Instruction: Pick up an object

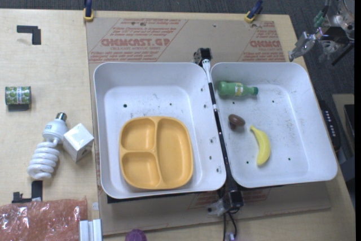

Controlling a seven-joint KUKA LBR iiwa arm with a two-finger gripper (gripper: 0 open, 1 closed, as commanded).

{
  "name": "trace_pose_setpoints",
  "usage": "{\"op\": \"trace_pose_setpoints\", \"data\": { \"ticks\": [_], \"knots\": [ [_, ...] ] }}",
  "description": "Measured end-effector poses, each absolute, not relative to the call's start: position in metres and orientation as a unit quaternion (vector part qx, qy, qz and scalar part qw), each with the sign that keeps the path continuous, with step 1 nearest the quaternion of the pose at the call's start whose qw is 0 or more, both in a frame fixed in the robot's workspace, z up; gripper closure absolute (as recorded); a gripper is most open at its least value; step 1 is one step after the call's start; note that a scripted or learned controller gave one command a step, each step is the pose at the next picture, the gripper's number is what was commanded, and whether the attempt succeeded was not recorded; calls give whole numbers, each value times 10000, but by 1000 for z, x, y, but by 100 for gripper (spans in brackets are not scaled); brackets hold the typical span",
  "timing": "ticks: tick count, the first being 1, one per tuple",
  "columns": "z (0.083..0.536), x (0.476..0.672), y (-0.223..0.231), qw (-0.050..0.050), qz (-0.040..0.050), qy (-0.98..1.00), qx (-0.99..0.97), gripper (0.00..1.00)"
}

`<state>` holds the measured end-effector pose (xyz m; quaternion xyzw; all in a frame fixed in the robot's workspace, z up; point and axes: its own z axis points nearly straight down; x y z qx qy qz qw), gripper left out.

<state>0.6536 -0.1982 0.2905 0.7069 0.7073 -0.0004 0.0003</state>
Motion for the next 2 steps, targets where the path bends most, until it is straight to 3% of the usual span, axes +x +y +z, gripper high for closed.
{"op": "trace_pose_setpoints", "data": {
  "ticks": [1,2],
  "knots": [
    [152,658,-152,4,-3,7080,7062,0],
    [93,604,-153,4,0,7067,7075,0]
  ]
}}
